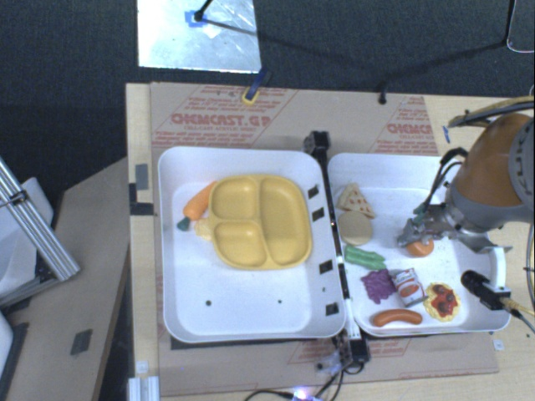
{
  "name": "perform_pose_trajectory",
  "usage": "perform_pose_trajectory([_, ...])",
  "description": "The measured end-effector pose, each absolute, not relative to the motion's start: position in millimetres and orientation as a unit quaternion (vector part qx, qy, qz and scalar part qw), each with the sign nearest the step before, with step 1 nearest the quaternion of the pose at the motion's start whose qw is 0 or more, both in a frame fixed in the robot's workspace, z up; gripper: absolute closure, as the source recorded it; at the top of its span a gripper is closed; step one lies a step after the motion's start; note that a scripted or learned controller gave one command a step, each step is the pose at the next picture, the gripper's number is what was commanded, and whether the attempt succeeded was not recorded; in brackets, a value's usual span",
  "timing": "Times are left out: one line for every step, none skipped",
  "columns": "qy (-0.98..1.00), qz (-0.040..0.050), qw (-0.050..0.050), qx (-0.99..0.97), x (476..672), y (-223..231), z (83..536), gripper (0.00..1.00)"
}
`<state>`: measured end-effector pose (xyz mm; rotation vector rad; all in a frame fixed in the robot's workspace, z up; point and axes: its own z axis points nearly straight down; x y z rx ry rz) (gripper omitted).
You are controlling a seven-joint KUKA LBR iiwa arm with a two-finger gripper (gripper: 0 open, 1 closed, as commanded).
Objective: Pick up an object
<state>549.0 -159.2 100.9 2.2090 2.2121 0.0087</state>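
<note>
I see the gripper [415, 234] low in the right bin [393, 167], near its middle, right over a small orange piece [420, 247]; I cannot tell its state. Toy foods lie along that bin's near edge. In the left bin [180, 307], a carrot [199, 200] touches the yellow tray [256, 221].

Bright even overhead light, glare on foil sheet [199, 22], soft shadows, slightly grainy, low-res pic
</note>
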Motion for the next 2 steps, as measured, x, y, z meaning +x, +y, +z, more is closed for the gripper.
perform_pose_trajectory([0.708,0.0015,0.003,0.706,552.3,-161.9,164.5,1.0])
perform_pose_trajectory([0.709,0.0017,0.003,0.706,554.0,-162.2,218.4,1.0])
